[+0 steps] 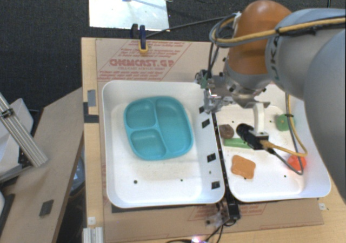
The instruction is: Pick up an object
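Teal tray (158,127), left bin (121,185) — orange piece (243,166), right bin (273,189)

The plate (158,127) is turquoise, its bin (157,180) white. Right of the plate lie a brown lump (226,130), a green strip (236,142) and an orange piece (243,166).

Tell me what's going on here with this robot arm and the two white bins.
A grey robot arm with an orange band reaches over the right shallow white bin, its gripper low beside the wall shared with the left white bin. I can't see it holding anything. Loose in the right bin lie an orange lumpy piece, a brown round piece, a green stick and a green block. The left bin holds a teal divided plastic plate.
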Robot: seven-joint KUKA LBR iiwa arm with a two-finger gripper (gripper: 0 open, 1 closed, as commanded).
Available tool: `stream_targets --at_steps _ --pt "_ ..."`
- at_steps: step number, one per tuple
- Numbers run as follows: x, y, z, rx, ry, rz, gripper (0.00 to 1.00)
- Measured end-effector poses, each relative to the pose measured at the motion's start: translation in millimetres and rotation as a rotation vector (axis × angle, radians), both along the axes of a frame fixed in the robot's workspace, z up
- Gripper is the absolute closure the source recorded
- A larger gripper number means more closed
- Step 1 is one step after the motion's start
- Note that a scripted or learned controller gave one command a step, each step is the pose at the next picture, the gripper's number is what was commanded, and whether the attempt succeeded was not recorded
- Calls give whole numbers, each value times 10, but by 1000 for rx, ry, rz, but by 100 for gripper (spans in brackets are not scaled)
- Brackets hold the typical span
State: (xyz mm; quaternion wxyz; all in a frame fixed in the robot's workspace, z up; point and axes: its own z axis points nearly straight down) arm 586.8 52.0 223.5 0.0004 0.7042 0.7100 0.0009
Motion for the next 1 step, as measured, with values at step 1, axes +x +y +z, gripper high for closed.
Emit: stream_targets --at_steps 1 --pt "99 542 -97 1 0 1 100"
